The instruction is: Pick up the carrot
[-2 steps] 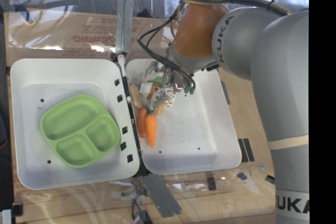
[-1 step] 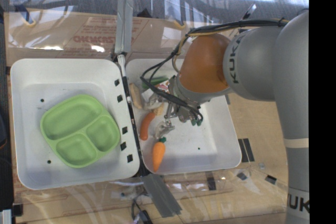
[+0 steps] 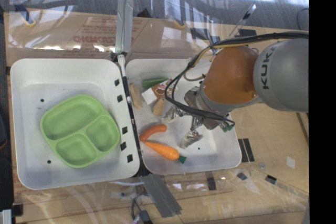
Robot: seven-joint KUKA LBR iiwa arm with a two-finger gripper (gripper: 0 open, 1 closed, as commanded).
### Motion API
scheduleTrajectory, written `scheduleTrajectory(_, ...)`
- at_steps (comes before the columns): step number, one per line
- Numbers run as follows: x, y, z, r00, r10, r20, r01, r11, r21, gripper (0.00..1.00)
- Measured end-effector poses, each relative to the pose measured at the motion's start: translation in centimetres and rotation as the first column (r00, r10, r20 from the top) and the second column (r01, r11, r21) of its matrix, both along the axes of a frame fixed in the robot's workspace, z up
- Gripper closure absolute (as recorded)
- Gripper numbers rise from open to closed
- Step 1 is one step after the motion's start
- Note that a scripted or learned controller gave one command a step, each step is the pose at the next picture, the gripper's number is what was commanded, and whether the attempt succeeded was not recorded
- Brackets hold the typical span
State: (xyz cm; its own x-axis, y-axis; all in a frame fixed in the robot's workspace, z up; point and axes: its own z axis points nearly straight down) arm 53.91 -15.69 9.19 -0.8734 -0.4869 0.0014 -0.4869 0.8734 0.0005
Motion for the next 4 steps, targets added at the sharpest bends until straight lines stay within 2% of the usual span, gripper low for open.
scheduleTrajectory(1, -4.5, 0.4, 0.0, 0.985, 0.175, 0.000, -0.175, 0.985, 0.002, 0.00)
scheduleTrajectory(2, -5.2, 0.9, 0.0, 0.680, 0.733, 0.006, -0.733, 0.680, -0.004, 0.00)
scheduleTrajectory(3, -5.8, -0.1, 0.2, 0.191, 0.982, 0.006, -0.981, 0.191, -0.011, 0.00)
scheduleTrajectory(4, -5.8, 0.1, 1.1, 0.185, 0.983, 0.006, -0.983, 0.186, -0.010, 1.00)
